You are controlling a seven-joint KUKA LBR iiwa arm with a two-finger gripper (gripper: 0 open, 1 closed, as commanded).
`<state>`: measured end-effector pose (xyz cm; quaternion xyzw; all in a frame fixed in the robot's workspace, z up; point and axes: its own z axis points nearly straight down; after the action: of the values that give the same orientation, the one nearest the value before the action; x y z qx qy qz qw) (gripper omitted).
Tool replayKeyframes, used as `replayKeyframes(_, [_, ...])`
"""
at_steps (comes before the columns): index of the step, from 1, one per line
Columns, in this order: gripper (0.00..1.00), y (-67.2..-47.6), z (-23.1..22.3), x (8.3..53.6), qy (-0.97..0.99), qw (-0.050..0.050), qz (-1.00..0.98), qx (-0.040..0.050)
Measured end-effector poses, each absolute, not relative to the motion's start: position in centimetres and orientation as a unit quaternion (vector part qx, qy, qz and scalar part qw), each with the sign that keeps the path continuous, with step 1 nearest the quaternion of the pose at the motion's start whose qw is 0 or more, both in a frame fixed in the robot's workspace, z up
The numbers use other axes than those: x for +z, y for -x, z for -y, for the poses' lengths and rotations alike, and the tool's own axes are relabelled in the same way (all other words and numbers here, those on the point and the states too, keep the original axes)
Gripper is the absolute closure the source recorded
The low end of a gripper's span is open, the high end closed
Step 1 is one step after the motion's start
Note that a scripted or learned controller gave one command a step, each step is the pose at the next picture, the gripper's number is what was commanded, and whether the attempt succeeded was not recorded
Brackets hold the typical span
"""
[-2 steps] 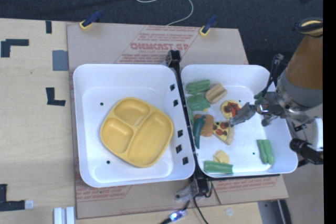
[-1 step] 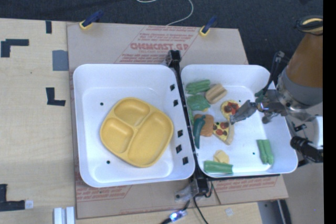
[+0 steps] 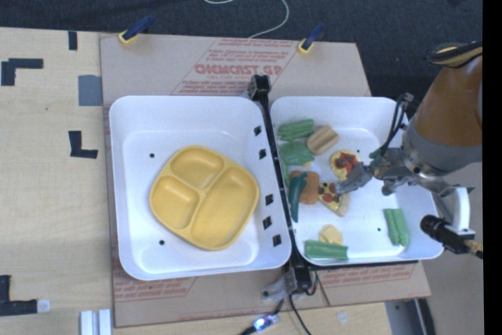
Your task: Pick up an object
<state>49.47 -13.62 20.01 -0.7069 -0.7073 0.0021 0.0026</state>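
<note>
The step in hand is judged to be the approach to a grasp: the gripper point(image 3: 349, 183) is lowered into the right bin point(image 3: 369, 107), among the toy food pieces, but nothing is seen held between its fingers. Whether the fingers are spread or pressed together cannot be told, since they appear as one dark shape against the items.

The nearest candidates are a small pizza slice point(image 3: 336, 201), touching or just below the dark tip, and a round yellow and red piece point(image 3: 343, 162) just above it. A brown piece point(image 3: 311, 188) lies just beside, to the left. Other items are placed further away: a bread roll point(image 3: 321, 140), green vegetables point(image 3: 296, 129) near the dividing wall, a green pod point(image 3: 396, 226) and another green piece point(image 3: 326, 250) by the front rim. The left bin point(image 3: 133, 121) carries a yellow divided plate point(image 3: 204, 196).

For the next move, one single piece must be chosen, the fingers closed on it, and then a straight lift made; crowding of the neighbours could spoil the grip.

The arm point(image 3: 447, 121) is reached in from the right, bent low over the bin, with the wrist pointed leftward and down.
</note>
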Motion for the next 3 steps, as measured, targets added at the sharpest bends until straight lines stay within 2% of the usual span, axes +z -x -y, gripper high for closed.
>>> replayKeyframes(1, [0.00,-48.8,13.3,15.5,0.707,0.003,0.707,0.0020])
replayKeyframes(2, [0.00,-48.6,13.0,9.0,0.707,0.004,0.707,0.0023])
replayKeyframes(3, [0.00,-48.5,12.9,8.5,0.707,0.001,0.707,0.0006])
